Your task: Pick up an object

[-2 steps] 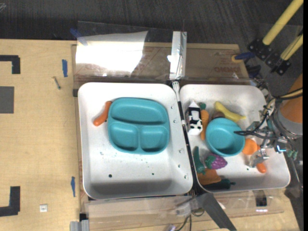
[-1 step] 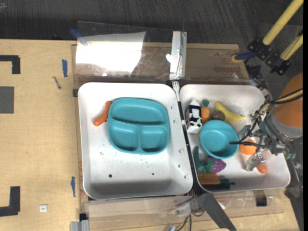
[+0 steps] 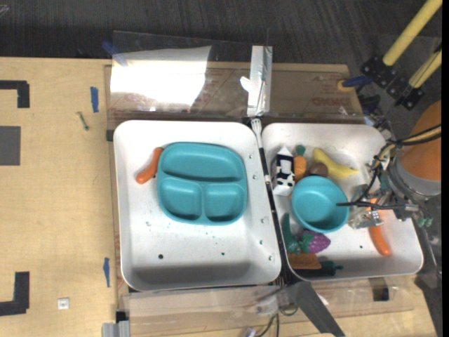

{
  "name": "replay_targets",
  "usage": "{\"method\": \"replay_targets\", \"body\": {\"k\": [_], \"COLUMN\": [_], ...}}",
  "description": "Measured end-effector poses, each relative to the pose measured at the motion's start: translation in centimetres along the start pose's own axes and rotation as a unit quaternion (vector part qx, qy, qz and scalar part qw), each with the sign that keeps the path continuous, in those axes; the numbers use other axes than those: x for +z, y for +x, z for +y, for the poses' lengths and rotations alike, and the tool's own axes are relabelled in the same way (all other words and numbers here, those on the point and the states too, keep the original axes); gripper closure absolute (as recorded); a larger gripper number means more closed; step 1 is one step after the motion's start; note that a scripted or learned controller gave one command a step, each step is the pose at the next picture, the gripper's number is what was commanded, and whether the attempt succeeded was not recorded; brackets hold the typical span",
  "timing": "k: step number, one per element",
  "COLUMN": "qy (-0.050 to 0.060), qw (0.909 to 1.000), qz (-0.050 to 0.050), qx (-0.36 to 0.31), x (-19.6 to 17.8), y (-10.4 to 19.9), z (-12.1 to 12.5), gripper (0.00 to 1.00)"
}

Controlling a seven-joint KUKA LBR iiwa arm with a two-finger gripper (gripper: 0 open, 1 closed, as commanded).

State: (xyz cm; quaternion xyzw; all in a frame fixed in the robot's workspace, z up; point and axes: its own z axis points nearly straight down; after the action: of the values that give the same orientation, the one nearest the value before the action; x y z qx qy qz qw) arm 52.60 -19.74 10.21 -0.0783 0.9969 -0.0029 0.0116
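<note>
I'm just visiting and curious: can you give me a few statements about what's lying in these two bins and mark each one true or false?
1. The teal divided plate lies in the left bin. True.
2. The teal bowl sits in the left bin. False: it is in the right bin.
3. A banana lies in the right bin. True.
4. The plate holds a heap of toys. False: an orange carrot-like toy lies beside it.

Two shallow white bins sit side by side on a pale wooden bench [image 3: 49, 188]. The right bin [image 3: 414, 262] lies under the gripper [image 3: 370, 206]; the left bin [image 3: 126, 188] is beyond it, toward the view's left. A clear plastic sheet [image 3: 161, 83] lies behind the left bin. Farthest from the gripper are black tape marks [image 3: 17, 93] and blue tape strips [image 3: 94, 98]. Yellow poles [image 3: 415, 21] slant above it.
</note>
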Motion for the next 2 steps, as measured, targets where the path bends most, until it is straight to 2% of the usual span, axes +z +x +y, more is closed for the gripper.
{"method": "replay_targets", "body": {"k": [1,2], "qy": [-0.002,-0.002], "qw": [0.9983,0.9999], "qz": [0.004,0.004], "qx": [0.057,-0.012], "x": [-9.5,1.4], "y": [-5.8,-10.0], "z": [3.2,0.8], "gripper": [1.0,1.0]}}
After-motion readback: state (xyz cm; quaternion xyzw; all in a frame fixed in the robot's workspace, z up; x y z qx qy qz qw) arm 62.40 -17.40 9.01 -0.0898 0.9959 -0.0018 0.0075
